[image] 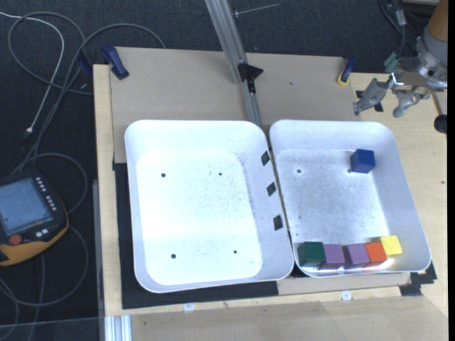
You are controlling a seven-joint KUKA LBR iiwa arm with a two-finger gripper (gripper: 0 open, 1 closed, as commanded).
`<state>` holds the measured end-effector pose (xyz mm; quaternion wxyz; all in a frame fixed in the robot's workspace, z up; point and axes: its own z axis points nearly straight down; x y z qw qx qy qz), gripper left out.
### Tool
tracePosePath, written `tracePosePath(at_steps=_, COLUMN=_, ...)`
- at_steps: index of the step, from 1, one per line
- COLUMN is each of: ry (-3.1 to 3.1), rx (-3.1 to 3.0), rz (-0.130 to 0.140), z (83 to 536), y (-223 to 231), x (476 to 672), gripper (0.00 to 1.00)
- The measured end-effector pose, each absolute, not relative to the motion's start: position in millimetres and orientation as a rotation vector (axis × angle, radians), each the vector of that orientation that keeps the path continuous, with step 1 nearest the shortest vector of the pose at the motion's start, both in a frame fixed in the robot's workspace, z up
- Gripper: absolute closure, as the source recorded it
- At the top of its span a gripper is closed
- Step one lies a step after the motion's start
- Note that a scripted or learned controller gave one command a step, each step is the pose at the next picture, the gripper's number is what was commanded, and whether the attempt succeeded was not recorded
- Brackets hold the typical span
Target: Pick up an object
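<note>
Evidently, the blue cube was best placed, alone near the far wall of the right bin.
It was judged light, rigid and smooth, best pinched across opposite flat faces; the end effector was seen spread, empty, beyond the rim.

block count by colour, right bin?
blue block: 1
green block: 1
purple blocks: 2
orange block: 1
yellow block: 1
Total: 6, all in the right bin
</note>
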<state>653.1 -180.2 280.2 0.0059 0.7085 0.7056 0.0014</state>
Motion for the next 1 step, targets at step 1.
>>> tracePosePath(at_steps=1, ry=2.212, rx=2.209, rz=0.011, z=121.9, y=-216.8, x=640.3, gripper=0.0)
